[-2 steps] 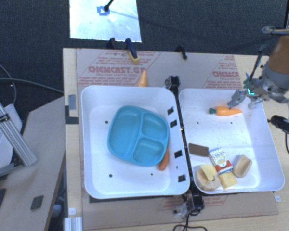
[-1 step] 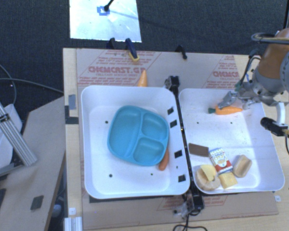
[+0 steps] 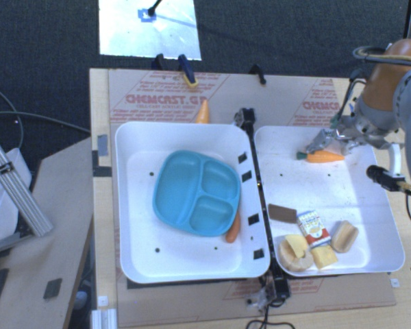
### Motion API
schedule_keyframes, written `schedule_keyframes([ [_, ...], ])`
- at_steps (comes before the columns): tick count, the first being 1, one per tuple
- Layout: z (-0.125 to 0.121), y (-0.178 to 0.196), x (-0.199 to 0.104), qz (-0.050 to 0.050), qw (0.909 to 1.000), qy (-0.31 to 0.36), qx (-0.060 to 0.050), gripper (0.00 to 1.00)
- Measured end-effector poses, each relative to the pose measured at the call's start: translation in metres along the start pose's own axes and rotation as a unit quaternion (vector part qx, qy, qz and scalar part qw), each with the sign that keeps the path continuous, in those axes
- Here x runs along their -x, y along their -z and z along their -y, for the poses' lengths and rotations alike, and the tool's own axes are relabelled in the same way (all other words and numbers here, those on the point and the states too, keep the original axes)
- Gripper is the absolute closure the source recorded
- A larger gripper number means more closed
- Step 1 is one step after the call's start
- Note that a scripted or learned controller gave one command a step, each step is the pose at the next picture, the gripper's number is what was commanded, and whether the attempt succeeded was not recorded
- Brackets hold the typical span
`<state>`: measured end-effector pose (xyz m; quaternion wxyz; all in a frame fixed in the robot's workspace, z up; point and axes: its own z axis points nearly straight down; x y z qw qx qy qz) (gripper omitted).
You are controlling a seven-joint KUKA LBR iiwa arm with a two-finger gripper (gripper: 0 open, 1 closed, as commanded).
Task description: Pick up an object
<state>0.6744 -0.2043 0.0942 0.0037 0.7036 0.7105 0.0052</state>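
Toy carrot: lies flat in the far part of the right bin, its green stub toward the divider and its orange tip toward the arm.
Tool: low over the carrot's green end, just touching or nearly so; whether it is spread or closed cannot be told from this angle, and the carrot is not visibly between its tips.
Likely handling: probably light, stiff, smooth plastic, so apt to roll or squirt out.
Best hold: across the thick middle, square to its length.
Neighbours: brown block, small carton and bread roll sit well apart at the near end.
Left bin: blue divided plate, with a second carrot at its edge.
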Motion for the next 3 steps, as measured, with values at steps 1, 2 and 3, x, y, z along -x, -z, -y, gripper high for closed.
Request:
schedule_keyframes([
  [1,-0.003,0.014,0.0,0.002,1.0,0.002,0.007,1.0],
  [2,-0.003,0.012,-0.001,0.002,1.0,0.003,0.006,0.0],
  [3,0.057,-0.002,0.004,0.005,1.0,-0.004,0.004,0.0],
])
